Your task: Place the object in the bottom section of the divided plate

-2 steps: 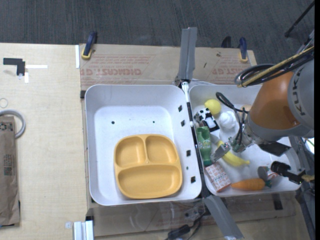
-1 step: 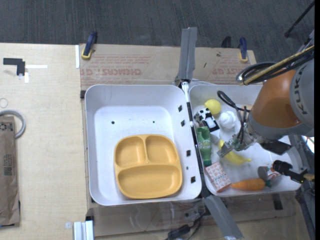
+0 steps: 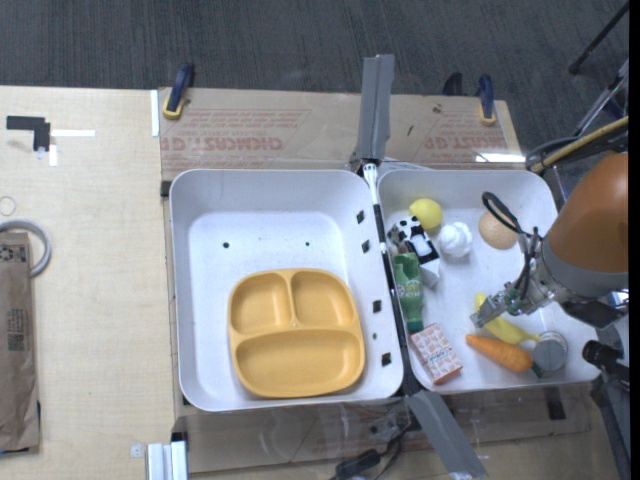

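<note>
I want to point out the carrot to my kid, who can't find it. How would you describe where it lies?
Look at the right bin, the one crowded with small toys, and go to its near edge on the right. There the carrot lies flat, just beneath the arm's pincer and a yellow piece. It is the sole orange, tapered thing there, with a grey round thing at its right end.

Red block lettering runs upside down across the flat brown cardboard sheet [image 3: 300, 128] lying behind the two bins in the upper middle of the frame; it looks like a brand or company name, but the letters are too blurred to read with certainty. The brown paper bag [image 3: 17, 343] at the left edge carries small dark print, too small to read. The small red-and-white patterned carton [image 3: 436, 353] at lower right shows printing that cannot be made out.
</note>
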You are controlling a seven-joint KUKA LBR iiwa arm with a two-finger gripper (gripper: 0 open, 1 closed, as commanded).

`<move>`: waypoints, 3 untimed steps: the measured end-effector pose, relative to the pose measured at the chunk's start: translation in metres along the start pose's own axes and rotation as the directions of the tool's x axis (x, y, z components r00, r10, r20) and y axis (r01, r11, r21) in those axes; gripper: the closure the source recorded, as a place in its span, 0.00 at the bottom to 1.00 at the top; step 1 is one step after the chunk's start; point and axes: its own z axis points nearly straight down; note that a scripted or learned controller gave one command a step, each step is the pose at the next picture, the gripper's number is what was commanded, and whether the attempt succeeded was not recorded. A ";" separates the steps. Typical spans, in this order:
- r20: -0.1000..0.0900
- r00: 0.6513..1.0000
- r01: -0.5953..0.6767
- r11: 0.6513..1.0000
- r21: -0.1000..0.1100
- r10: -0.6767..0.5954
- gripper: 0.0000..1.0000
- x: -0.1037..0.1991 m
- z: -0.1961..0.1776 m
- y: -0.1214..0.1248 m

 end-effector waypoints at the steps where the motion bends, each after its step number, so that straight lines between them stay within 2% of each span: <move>1: 0.001 0.999 0.047 0.999 0.000 -0.047 1.00 0.025 0.019 0.065; 2: 0.001 0.995 0.101 0.995 0.000 -0.101 1.00 0.082 -0.081 0.105; 3: 0.003 0.942 0.335 0.942 0.000 -0.335 1.00 0.054 -0.081 0.109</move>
